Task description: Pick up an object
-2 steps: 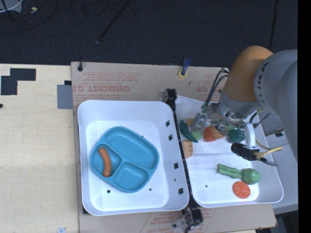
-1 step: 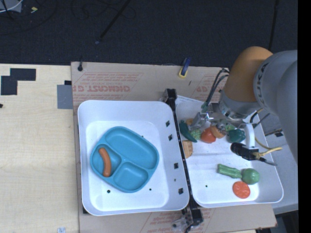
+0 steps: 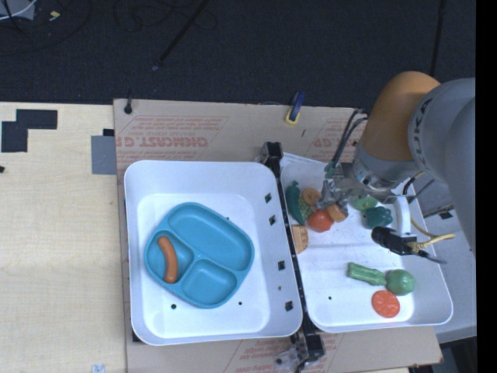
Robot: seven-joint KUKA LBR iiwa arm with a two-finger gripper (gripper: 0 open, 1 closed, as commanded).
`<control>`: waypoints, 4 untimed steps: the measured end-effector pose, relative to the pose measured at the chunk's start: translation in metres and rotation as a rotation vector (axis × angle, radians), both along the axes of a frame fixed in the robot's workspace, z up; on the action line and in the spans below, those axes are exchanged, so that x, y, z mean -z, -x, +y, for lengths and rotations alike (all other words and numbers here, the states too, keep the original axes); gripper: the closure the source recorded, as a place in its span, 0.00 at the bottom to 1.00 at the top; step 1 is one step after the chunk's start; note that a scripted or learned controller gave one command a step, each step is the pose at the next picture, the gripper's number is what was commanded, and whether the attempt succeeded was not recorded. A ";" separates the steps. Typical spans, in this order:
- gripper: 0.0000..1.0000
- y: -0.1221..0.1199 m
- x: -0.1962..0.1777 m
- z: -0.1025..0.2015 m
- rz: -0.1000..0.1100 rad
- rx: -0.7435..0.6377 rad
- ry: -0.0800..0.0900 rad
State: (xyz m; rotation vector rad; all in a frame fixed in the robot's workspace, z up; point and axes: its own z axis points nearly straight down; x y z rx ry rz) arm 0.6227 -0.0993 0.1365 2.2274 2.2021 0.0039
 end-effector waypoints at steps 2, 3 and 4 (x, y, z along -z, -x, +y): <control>1.00 -0.003 -0.094 0.008 0.005 -0.012 -0.005; 1.00 0.031 -0.093 0.032 0.013 -0.013 -0.006; 1.00 0.075 -0.081 0.066 0.016 -0.013 -0.007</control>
